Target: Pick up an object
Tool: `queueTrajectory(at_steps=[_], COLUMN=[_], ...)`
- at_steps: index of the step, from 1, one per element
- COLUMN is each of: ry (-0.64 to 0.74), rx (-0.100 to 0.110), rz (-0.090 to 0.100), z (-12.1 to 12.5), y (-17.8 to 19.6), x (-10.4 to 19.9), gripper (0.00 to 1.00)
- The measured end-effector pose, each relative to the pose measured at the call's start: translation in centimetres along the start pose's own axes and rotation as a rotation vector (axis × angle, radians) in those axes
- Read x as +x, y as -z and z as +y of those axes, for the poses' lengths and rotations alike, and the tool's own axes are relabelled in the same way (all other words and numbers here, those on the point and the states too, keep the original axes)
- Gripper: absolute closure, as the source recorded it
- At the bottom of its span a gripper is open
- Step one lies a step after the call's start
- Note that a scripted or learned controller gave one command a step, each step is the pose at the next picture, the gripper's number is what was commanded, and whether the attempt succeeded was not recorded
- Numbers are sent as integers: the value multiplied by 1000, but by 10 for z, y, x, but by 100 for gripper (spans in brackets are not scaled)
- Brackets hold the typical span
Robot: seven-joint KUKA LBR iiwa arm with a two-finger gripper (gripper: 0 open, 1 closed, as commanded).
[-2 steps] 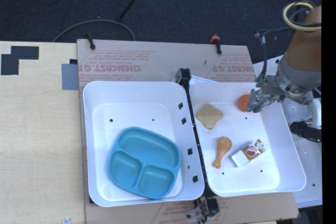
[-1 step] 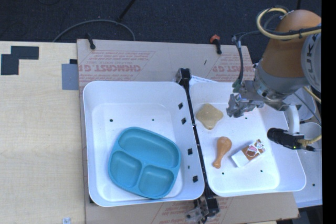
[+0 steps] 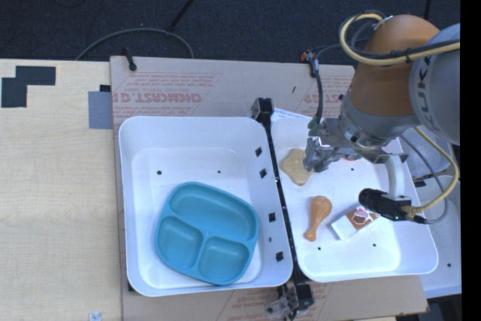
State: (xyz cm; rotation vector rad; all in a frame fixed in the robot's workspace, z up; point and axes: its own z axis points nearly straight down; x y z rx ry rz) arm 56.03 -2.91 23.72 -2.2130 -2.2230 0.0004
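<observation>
**Ana:** Tan, flat bread-like toy piece (image 3: 294, 166) — that looks like the pick, sitting in the right-hand shallow white bin (image 3: 421, 267), close to the black divider between the two bins (image 3: 272, 184).

**Ben:** And the grey arm's gripper (image 3: 320, 155) is right down beside it, at the piece's right edge. Touching it or just above? From this slant I can't say.

**Ana:** State of the grip?

**Ben:** Can't tell. The wrist and its cabling sit over the tip, so I can't make out whether it's spread or closed, and nothing shows up held in it.

**Ana:** Other candidates in that bin — a tan toy drumstick (image 3: 318, 216) lying near the middle, and a small white box with a red label (image 3: 356, 222) just to its right. A black cylinder on the arm's cable (image 3: 385, 204) hangs near the box.

**Ben:** Over in the left-hand white bin (image 3: 135, 162), a light blue three-compartment plastic tray (image 3: 207, 233), well apart from the action.

**Ana:** So how to do this well?

**Ben:** My read: that piece is low and flat, so the tip needs to go right down to the bin floor and straddle the narrow width, not the long one. Centre over it, too — the gripper looks offset to the right side, and a close from there could just nudge the piece toward the divider.

**Ana:** And lift?

**Ben:** Straight up, slowly, clear of that wall.
</observation>
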Motion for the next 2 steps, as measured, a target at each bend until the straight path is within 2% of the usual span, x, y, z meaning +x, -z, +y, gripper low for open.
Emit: queueTrajectory(at_steps=[1,2], ry=[0,0], rx=[2,0], rz=[-1,-2], z=[-17,-20], y=[3,5], x=[47,98], gripper=[100,100])
